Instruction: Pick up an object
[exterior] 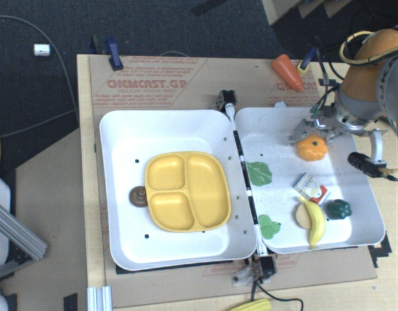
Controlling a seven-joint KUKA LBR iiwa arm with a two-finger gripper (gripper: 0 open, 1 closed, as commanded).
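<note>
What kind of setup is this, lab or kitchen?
Likely a robotics lab bench, not a kitchen: two white bins on a protected board, toy food like the banana, and a robot arm reaching in.

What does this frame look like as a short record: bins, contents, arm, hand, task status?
left bin: yellow divided plate; small brown round piece at the plate's left edge
right bin: orange fruit, two green leafy pieces, small red and white packet, banana, dark green pepper
outside bins: orange carrot on the bench
arm: reaching in from the right over the right bin's far corner
hand: right above the orange fruit; open or shut not readable
task status: no object visibly held
</note>
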